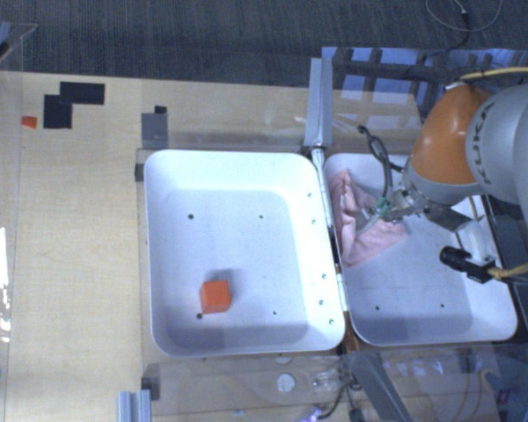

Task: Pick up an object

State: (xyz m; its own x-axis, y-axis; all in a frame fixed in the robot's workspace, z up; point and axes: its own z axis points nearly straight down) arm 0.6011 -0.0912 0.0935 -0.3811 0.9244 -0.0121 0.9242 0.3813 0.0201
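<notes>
- The fingers (pixel 389 207) sit low in the right bin, their tips down at the pink cloth (pixel 363 227); I cannot tell whether they are spread or closed, since the tips are small and blur into the fabric.
- The pink cloth lies crumpled against the left wall of the right bin (pixel 440 323), beside the divider, with a fold bunched up toward the tips.
- Behind the tips, the grey arm with its orange band (pixel 449 143) reaches in from the right.
- In the left bin (pixel 238 178) an orange block (pixel 216 296) rests near the front, well apart from the arm.
- The worktop (pixel 70 262) carries both bins.
- Judgement: the grasp on the cloth seems to be in hand. Next calls for a firm pinch on a fold, then a straight lift to check the fabric comes along.
</notes>
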